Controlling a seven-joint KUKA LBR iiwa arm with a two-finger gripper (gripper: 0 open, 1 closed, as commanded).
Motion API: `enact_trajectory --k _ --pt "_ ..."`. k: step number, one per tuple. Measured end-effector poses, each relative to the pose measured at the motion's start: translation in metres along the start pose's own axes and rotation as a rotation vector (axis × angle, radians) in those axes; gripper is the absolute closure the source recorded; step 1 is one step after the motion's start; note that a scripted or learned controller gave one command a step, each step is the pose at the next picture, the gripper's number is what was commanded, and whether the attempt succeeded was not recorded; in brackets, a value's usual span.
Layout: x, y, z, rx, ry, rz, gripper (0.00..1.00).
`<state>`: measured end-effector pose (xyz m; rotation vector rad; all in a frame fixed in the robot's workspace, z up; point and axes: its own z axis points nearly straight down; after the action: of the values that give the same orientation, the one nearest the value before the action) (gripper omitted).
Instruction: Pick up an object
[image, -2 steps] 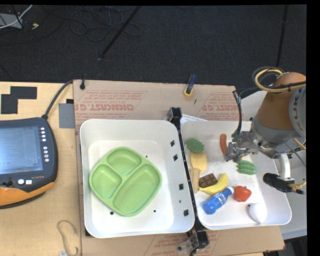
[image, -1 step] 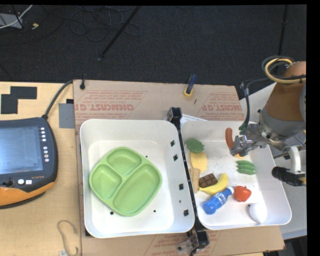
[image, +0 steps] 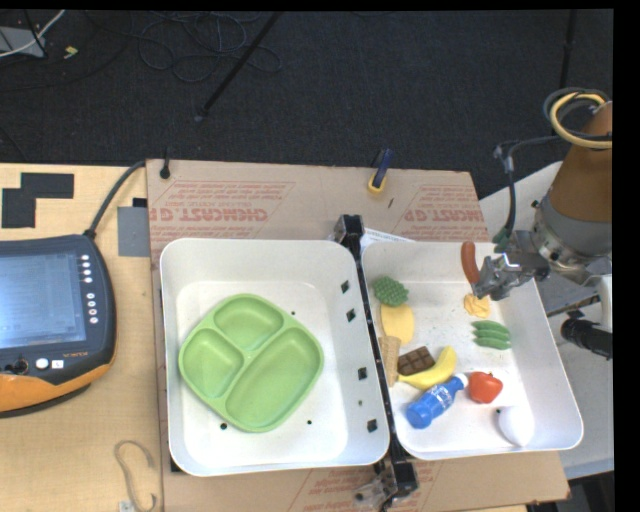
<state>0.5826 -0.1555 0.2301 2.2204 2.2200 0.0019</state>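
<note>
The right bin (image: 560, 400) holds several toy foods: a red sausage (image: 468, 262), a small orange piece (image: 477, 302), a green pea pod (image: 490, 334), a red tomato (image: 484, 386), a blue bottle (image: 434, 402), a banana (image: 432, 371), a brown chocolate piece (image: 414, 359), a yellow piece (image: 398, 322), a bumpy green piece (image: 390, 291) and a white object (image: 514, 427). My gripper (image: 496, 277) hangs low over the bin's far right part, just right of the sausage and above the orange piece. I see nothing held in it.
A green divided plate (image: 252, 360) lies in the left bin (image: 190, 270). A teach pendant (image: 50, 310) rests on the bench at far left. A blue and yellow clamp (image: 379, 172) sits at the cardboard's back edge.
</note>
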Motion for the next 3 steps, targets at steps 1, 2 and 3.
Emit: enact_trajectory --k 1,2,3 --pt "0.039 -0.034 0.012 0.008 0.003 -0.002 1.0" --pt "0.075 -0.078 0.009 0.008 0.003 -0.003 1.0" --pt "0.086 -0.066 -0.001 0.005 0.001 -0.001 1.0"
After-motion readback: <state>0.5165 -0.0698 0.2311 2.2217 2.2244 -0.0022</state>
